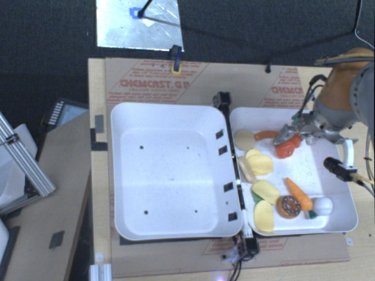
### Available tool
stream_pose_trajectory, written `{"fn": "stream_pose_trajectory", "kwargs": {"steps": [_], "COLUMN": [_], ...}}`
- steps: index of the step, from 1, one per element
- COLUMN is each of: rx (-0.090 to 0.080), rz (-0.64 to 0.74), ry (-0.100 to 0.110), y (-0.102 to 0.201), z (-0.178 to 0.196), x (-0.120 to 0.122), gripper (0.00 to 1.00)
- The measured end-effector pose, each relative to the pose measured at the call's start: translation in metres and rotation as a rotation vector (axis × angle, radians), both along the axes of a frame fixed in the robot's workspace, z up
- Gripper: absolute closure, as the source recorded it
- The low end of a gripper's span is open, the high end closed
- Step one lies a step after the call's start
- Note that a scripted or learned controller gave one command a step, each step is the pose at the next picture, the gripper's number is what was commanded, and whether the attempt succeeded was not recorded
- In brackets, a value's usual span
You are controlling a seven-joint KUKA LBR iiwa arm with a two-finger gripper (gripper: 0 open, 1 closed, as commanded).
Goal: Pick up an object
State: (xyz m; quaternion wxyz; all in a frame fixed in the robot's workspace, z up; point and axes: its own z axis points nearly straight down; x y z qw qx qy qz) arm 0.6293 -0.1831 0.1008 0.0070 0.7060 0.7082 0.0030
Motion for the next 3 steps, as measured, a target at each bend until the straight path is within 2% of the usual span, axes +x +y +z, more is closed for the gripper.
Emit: {"fn": "stream_pose_trajectory", "kwargs": {"steps": [1,2,3], "rx": [0.003,0.009,0.005], "rz": [0.001,0.007,0.003], "ry": [0.006,0.015,0.008], "y": [0.001,0.097,0.099], "z": [0.006,-0.018,-0.015], "x": [-0.002,-0.016,0.022], "gripper": [1.00,1.00,1.00]}}
